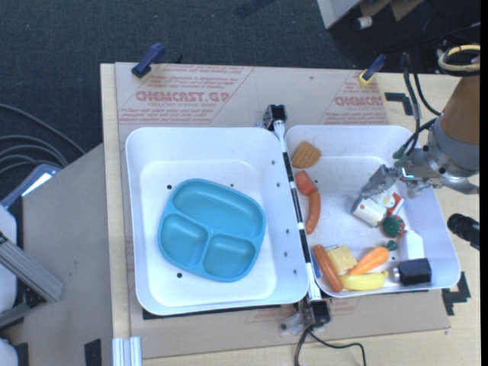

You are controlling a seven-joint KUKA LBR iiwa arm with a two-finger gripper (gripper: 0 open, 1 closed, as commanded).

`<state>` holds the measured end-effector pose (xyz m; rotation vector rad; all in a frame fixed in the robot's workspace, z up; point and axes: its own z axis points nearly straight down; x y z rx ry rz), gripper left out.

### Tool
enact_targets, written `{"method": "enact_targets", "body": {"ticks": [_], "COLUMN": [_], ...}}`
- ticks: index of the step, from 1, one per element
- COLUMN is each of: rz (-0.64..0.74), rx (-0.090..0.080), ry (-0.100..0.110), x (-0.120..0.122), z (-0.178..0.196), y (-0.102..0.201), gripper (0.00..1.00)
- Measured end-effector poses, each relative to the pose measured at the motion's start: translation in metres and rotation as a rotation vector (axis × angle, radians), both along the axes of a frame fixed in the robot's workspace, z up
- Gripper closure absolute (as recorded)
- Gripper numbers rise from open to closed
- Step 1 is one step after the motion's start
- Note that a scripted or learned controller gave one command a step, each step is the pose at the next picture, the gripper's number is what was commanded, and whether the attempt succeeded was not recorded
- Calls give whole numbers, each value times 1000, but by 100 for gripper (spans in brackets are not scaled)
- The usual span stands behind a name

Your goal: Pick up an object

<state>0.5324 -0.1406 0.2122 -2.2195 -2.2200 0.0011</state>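
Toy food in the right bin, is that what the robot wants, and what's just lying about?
For the job:
gripper
white carton
banana
carrot
hot dog

Lying about:
blue divided plate
blue clamp
grey cables

Worktop (pixel 191 97): pale board printed with red lettering | Clips: blue clamp (pixel 148 59) at the far left corner, blue-and-yellow clamp (pixel 372 69) at the far right | Left bin (pixel 145 204): white, holds a blue three-compartment tray (pixel 211 229) | Floor (pixel 91 21): dark carpet, grey cables (pixel 30 151) at left
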Motion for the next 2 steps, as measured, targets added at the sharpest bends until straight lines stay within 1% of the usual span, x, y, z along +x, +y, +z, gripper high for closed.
{"method": "enact_targets", "body": {"ticks": [1, 2], "rz": [-1, -1], "rx": [-1, -2], "ry": [-2, -5], "x": [7, 8], "z": [-128, -117], "y": [-3, -3], "gripper": [0, 100]}}
